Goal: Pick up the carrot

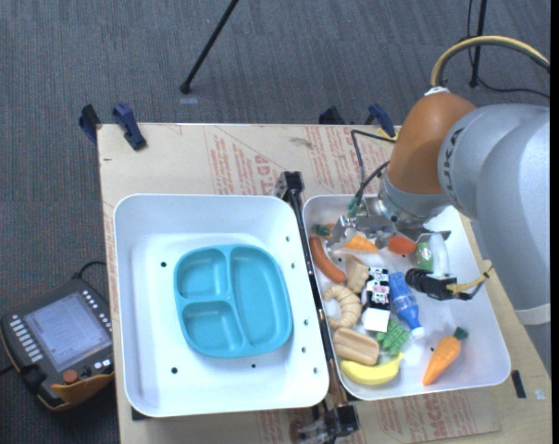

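The carrot is orange with a green top. It lies in the near right corner of the right bin, tilted with its tip towards the front. My gripper hangs low over the far part of that bin, below the orange wrist band. It is just above a small orange wedge and a red piece. The gripper is well away from the carrot, which lies towards the front right. The wrist hides the gripper's tips.
The right bin also holds a sausage, a pretzel, a bread roll, a banana, a blue bottle and a green block. A blue divided plate sits in the left bin.
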`<action>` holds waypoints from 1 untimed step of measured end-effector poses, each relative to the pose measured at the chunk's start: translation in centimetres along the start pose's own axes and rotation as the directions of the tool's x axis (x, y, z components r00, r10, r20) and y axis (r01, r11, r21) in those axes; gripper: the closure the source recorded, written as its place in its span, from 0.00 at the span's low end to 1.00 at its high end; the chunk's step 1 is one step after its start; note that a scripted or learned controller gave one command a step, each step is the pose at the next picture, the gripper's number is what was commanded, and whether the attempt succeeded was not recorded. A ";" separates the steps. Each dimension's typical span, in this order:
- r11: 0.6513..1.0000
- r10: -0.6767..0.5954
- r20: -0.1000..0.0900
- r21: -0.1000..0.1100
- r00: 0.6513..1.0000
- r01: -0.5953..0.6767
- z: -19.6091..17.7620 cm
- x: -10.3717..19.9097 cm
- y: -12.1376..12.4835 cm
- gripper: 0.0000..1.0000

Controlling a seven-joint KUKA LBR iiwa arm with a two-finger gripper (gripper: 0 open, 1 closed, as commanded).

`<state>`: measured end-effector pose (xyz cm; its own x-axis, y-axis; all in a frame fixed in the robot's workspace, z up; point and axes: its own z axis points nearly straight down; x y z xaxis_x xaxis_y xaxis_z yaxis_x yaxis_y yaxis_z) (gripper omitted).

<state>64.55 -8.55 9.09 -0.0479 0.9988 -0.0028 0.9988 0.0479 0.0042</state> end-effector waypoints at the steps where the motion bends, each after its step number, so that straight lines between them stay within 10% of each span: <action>1: 1.000 0.003 0.004 0.002 1.000 -0.003 -1.2 -0.3 0.0 1.00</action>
<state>64.57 -8.83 10.25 -0.0451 0.9990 -0.0070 0.9990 0.0451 0.0024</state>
